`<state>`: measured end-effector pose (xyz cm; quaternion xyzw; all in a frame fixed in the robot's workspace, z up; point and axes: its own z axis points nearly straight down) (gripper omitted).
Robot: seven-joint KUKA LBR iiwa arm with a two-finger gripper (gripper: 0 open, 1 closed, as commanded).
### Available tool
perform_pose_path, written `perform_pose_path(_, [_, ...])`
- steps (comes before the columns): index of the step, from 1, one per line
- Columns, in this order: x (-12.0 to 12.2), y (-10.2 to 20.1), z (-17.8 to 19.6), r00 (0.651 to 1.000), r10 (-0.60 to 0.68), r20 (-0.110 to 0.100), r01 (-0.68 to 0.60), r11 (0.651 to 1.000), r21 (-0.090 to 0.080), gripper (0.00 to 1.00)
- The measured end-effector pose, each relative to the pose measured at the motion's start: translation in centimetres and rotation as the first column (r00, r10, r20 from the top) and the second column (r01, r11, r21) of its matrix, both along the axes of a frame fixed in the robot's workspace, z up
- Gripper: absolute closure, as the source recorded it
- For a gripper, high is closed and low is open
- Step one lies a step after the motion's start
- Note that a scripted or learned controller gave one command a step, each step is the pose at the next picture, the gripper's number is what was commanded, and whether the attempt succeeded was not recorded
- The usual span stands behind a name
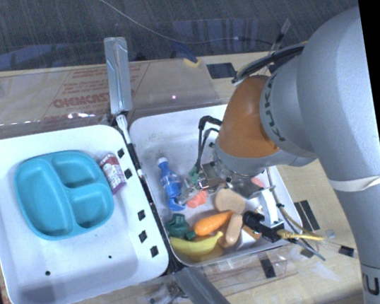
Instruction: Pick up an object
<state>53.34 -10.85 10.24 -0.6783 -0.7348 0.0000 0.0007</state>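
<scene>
Arm (pixel 335 117): grey KUKA iiwa, nearest the camera, orange band (pixel 246 121) above the wrist; letters "KU" legible at lower right. Gripper (pixel 204 175): lowered into the right bin (pixel 171 125), just beside a blue bottle (pixel 169 181); whether it is open or closed cannot be told. Right bin contents: carrot (pixel 213 223), banana (pixel 194 246), green piece (pixel 176 225), tan wooden pieces (pixel 230 213), clustered at the near end. Left bin (pixel 67 281): teal divided tray (pixel 63 193), small dark red packet (pixel 113 172) touching its right edge. Bench: partly legible lettering "CHEMCAS".
</scene>
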Motion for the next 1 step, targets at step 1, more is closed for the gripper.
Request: perform_pose_path(1, [6.97,5.59,9.13,1.0,-0.025,0.003,0.025,1.0,0.001,1.0])
